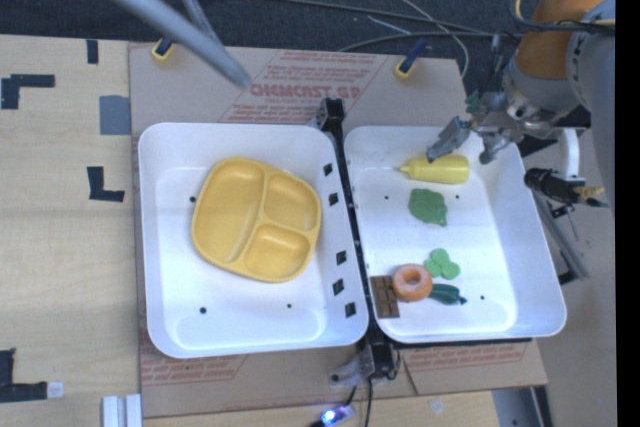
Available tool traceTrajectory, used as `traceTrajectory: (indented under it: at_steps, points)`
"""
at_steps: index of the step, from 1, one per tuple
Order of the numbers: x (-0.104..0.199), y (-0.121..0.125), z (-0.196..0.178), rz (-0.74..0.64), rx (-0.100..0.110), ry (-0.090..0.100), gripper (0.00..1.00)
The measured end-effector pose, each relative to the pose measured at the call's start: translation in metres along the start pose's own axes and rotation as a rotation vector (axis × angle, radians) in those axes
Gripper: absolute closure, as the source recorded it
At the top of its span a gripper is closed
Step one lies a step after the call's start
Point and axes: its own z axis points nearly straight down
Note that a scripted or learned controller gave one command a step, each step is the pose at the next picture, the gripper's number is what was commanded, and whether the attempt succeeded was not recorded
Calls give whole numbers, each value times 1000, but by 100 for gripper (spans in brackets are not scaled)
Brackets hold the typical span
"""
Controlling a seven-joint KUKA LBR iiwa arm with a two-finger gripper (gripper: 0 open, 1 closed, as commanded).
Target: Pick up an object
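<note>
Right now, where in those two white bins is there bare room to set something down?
Left bin: the strip below the yellow divided plate. Right bin: the right side, beside the green piece. Crowded near the orange ring and by the claw over the yellow bottle.

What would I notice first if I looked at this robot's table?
Probably the big yellow tray with compartments, lying alone in the left white bin. Next, the robot's claw at the top of the right bin, spread open just above a yellow squeeze bottle that lies on its side. Below the bottle sit a green leafy piece and an orange ring.
</note>
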Motion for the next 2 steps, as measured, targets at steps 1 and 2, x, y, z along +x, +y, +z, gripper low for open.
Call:
traceTrajectory:
  at_steps: [1,2]
  points:
    - [1,3,-10,-4,-15,-3,0]
    - [-2,-1,51,-3,-13,-6,0]
